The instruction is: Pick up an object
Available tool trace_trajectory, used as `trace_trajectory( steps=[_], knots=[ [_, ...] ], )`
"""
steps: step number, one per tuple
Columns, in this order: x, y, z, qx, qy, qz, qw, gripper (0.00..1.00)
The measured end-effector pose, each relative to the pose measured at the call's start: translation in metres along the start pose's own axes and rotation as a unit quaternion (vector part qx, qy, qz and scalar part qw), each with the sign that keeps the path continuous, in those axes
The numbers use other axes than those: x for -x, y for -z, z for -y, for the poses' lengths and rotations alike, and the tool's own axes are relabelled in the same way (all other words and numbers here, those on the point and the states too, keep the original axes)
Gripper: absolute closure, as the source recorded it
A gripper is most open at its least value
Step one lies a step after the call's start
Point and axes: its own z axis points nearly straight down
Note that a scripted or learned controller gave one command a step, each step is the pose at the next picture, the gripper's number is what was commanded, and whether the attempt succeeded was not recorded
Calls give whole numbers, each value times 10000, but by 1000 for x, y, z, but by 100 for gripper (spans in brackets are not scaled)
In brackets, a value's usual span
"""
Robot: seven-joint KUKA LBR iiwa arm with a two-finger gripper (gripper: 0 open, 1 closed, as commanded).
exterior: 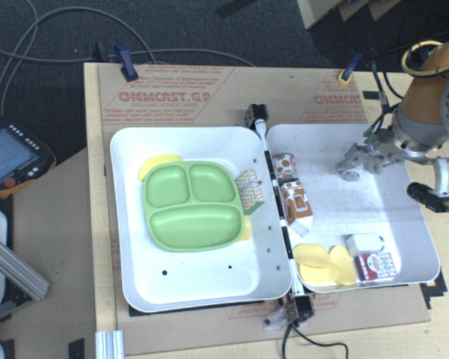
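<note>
Two shallow white plastic bins are sitting side by side on a bench covered with brown printed cardboard [209, 88]. The left bin [135, 275] is holding a green three-compartment plastic tray [192, 206], which is lying flat near the bin's middle with its compartments showing nothing inside. A flat yellow piece [159, 164] is peeking out from under the tray's upper left corner, and a small patterned wrapper-like packet [249, 191] is leaning against the tray's right edge, close to the wall between the bins. The right bin [404, 223] is holding several small things: two brown-and-white snack packets [292, 189] are lying in a line along its left wall, two pale yellow rounded pieces [325, 264] are resting at its lower left corner, and a red-and-white small carton [374, 259] is lying just beside them, at the bin's lower edge. The grey arm with its orange band [426, 88] is reaching in from the right, and its metal two-finger gripper [353, 167] is hovering over the upper part of the right bin, well apart from the packets and the carton. Nothing is showing between its fingers, but how far they are spread is too small and blurred to tell.
</note>
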Motion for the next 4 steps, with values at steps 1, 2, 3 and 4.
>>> trace_trajectory(
  steps=[1, 2, 3, 4],
  knots=[
    [4, 32, 50, -8, -16, 35, 10000, 0],
    [-24, -2, 102, -11, -25, 34, 10000, 0],
    [-24, -1, -14, 6, -14, 39, 10000, 0],
    [-24, 10, -14, 19, -8, 54, 10000, 100]
  ],
)
